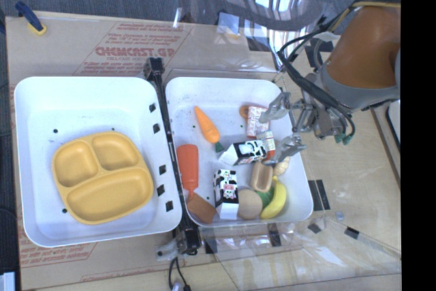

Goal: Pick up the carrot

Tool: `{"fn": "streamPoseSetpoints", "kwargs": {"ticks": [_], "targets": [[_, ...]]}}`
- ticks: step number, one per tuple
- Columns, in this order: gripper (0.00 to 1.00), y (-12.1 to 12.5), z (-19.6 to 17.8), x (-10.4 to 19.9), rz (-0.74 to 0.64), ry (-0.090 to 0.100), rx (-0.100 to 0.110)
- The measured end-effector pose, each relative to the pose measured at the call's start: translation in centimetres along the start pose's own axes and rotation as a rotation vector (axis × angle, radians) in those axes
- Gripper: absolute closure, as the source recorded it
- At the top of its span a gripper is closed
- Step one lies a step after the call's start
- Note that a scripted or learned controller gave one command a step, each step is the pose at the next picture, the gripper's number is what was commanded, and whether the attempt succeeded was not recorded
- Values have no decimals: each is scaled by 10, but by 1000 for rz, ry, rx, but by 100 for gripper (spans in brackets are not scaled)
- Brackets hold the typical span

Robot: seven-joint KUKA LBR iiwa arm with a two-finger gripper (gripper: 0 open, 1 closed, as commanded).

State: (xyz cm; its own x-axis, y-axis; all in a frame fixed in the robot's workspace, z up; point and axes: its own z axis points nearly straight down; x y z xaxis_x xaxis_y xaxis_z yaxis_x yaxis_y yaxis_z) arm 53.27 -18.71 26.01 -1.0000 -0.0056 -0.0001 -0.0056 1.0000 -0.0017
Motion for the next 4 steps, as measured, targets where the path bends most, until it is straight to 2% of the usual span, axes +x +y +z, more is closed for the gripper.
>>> {"fn": "streamPoseSetpoints", "kwargs": {"ticks": [1,2,3,4], "targets": [[0,82,141,-40,52,13,-8],[100,79,124,-44,49,-1,-1],[100,140,66,24,133,-4,-3],[100,158,42,-12,408,-1,-1]]}}
